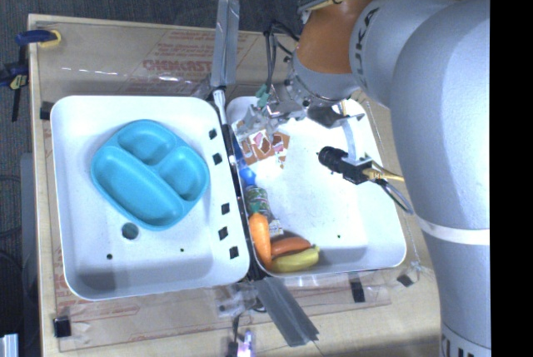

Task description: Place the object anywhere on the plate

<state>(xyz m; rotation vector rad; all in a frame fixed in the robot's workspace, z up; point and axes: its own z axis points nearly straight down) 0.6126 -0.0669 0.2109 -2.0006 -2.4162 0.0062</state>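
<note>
A blue plate (150, 172) with three compartments lies in the left white bin (83, 264). Nothing rests on it. My gripper (271, 107) hangs low over the far left corner of the right bin (366, 239), beneath the orange wrist band. Just in front of it, by the dividing wall, sits a small brown-and-white patterned object (265, 145); whether the gripper touches it is unclear. Along that wall toward the front lie a bottle with a blue cap (252, 190), an orange carrot (261, 237), a red sausage-like piece (289, 245) and a yellow banana (296, 260).
A small dark round thing (129, 231) lies in the left bin, in front of the plate. A raised divider with black clips (226, 205) separates the bins. The bulky grey arm (433, 97) covers the right bin's right side.
</note>
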